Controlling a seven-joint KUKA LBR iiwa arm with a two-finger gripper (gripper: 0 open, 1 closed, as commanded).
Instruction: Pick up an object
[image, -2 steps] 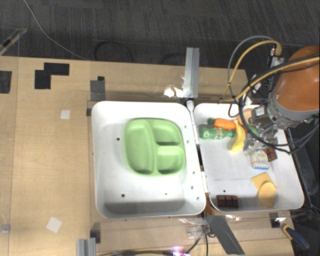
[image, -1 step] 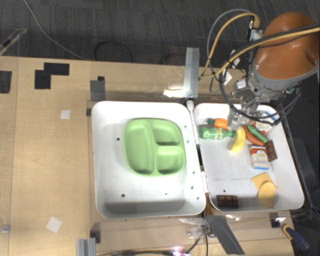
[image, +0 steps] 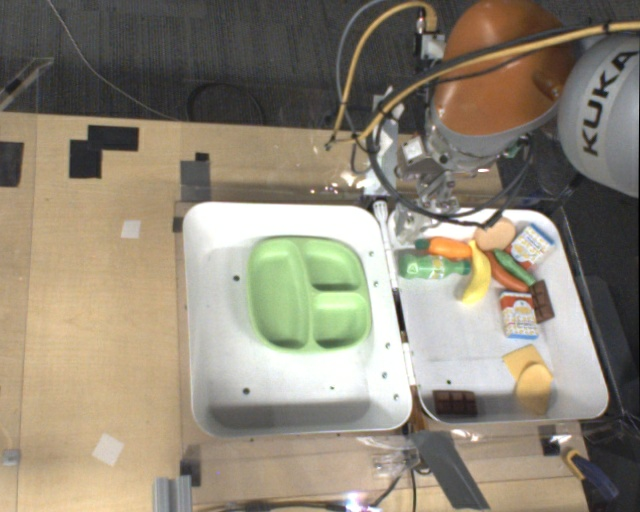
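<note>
Single fixed camera, mounted above the bench (image: 90, 330) and looking down at a slant. Both bins lie within the field: the left bin (image: 215, 380) near centre, the right bin (image: 585, 370) toward the right edge. The arm (image: 500, 70) enters at upper right, nearest the lens. Dark floor (image: 150, 50) spans the top.

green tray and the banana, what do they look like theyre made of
Green tray: probably molded plastic, matte, going by its even color and rounded compartment walls. Banana: likely toy plastic, with flat uniform yellow and a smooth surface, though real fruit can't be ruled out.
</note>
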